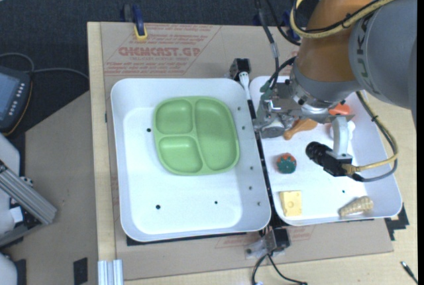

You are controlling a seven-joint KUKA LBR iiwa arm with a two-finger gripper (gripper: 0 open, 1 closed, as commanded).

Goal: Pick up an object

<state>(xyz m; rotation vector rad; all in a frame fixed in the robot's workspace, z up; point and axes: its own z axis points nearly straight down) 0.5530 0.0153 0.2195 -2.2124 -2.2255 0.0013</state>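
My gripper (273, 116) hangs low over the near-left part of the right bin (381, 171), close to the wall between the two bins. Just to its right an orange carrot-like piece (302, 125) pokes out from under the wrist. A small green and red ball (285, 163) lies a little in front of the gripper. A yellow block (290, 202) sits near the bin's front edge, and a beige ridged cone (356, 208) lies at the front right. A white piece (341, 134) and a red-orange bit (340, 109) lie to the right of the wrist.
The left bin (132, 184) holds a green divided plate (197, 135) in its upper middle. The arm's grey and orange body covers the back of the right bin.
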